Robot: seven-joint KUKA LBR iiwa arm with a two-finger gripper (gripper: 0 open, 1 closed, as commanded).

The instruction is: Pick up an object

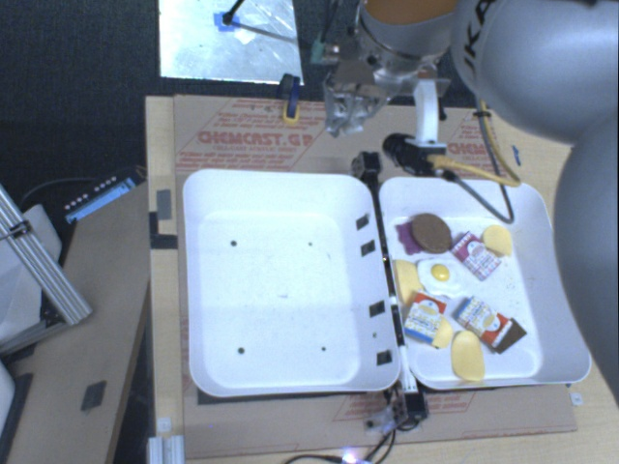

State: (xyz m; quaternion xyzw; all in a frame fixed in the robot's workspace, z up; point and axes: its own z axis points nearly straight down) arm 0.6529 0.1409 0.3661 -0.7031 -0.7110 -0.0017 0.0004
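Gripper point(350, 114) above the bench beyond both bins, finger state we cannot tell, toy food in right bin point(542, 356), left bin point(208, 249) alongside.

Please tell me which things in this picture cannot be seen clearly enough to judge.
- Gripper: blurred in the camera view, above the bins' far edge; its finger state cannot be read.
- Small cartons in the right bin: print too small to read.
- Purple item: partly covered by the brown disc; its shape is unclear.
- Arm: cut off by the top edge.
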